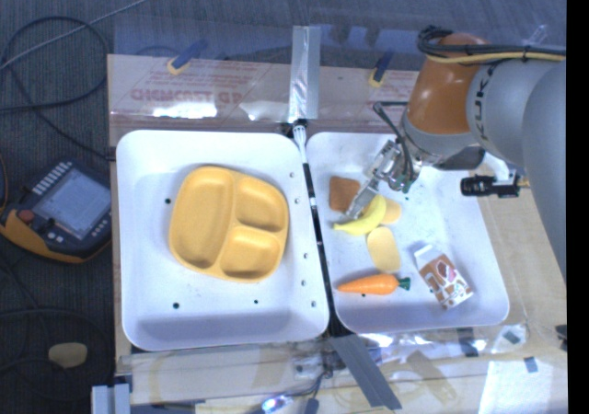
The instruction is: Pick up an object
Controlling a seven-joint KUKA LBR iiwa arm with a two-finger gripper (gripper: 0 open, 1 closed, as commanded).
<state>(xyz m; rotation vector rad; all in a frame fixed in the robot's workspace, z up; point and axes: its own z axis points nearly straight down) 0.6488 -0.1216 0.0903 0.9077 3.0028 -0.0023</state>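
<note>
Pincer (361, 203), grip state unclear, hangs over banana (362, 217) near right bin's (488, 306) inner wall.

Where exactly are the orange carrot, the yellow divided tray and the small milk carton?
Orange toy carrot (366, 285), camera view, middle of its body.
Yellow divided plastic tray (228, 222), camera view, central ridge.
Small brown-and-white milk carton (444, 278), camera view, its front face.

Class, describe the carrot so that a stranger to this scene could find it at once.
Start at the right-hand white bin, the one the grey arm reaches into. Along its near edge lies the carrot, left of a small carton. It alone is orange, long and tapered, with a green tip.
</note>
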